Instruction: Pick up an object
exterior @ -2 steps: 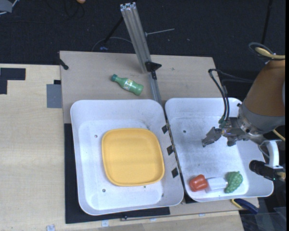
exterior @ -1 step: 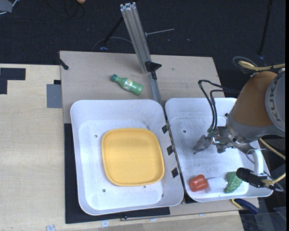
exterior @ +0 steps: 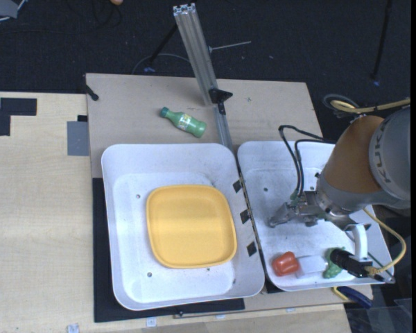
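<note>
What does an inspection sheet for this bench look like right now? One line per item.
Surface: bench bears a left bin and a right bin, side by side.
Job's things: yellow plate in left bin; red object and green object in right bin.
Clutter: green bottle lying on bench behind the bins.
Gripper: gripper low over right bin, nothing visibly held.
Cables: black cable loops from the arm; yellow cable at right.
Surroundings: metal rail, dark floor.

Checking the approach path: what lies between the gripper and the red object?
Only bare white bin floor separates the gripper from the red object in the camera view.
</note>
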Tool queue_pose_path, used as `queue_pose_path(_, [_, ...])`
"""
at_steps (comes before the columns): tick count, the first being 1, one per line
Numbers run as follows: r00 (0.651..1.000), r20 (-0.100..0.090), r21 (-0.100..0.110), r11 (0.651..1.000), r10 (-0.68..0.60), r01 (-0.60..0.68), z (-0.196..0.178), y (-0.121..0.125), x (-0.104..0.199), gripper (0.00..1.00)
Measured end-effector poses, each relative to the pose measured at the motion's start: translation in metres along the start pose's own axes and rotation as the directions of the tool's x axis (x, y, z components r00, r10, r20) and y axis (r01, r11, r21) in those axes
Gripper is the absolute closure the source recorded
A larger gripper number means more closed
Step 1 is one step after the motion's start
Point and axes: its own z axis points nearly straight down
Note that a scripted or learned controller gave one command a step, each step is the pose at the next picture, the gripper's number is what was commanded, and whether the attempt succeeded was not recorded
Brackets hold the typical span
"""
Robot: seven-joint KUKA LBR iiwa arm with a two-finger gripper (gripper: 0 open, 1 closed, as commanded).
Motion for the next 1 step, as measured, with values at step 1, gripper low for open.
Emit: queue_pose_path(1, [1.0,0.0,-0.004,1.0,0.003,-0.003,-0.0124,0.0007,-0.0018,1.0])
